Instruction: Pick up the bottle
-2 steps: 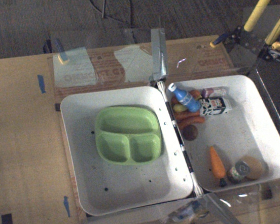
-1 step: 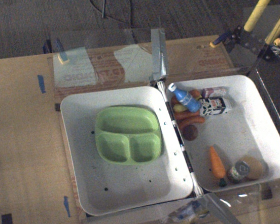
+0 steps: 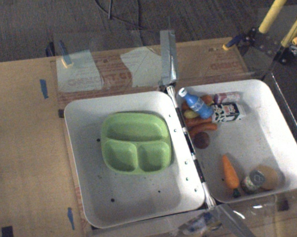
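The bottle point(image 3: 195, 103) is lying tilted at the ten o'clock corner of the right bin point(image 3: 279, 125), cap toward eleven o'clock, resting against a carton point(image 3: 228, 112) at its three o'clock and a sausage point(image 3: 202, 128) at six. A carrot point(image 3: 230, 171) is lying well apart at the bin's six o'clock. The gripper's state cannot be told. By this judgement the approach is not yet beginning; the next move is calling for a descent between bottle and carton.
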`<action>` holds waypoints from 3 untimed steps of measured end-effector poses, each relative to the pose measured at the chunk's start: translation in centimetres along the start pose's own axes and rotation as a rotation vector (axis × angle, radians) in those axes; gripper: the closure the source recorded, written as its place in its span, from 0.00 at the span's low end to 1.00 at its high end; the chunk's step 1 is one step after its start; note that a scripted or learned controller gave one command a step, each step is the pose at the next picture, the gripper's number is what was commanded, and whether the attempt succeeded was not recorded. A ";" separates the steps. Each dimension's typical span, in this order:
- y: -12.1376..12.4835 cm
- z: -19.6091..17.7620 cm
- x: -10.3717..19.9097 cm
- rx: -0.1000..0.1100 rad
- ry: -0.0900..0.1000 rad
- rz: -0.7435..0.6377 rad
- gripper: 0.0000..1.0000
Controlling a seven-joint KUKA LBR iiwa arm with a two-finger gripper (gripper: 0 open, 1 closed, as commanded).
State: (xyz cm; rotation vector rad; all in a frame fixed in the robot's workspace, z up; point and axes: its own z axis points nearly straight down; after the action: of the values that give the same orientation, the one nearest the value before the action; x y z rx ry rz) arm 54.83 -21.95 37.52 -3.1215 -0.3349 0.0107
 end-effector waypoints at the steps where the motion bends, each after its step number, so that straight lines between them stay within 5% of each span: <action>1: 0.2 -0.1 0.0 -0.002 0.004 0.008 1.00; 2: 0.3 5.2 0.6 0.001 0.003 0.012 1.00; 3: 0.3 4.2 0.7 0.001 0.003 0.009 1.00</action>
State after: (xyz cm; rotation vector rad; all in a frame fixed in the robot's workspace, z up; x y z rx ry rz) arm 55.50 -22.08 33.30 -3.1213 -0.3203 0.0056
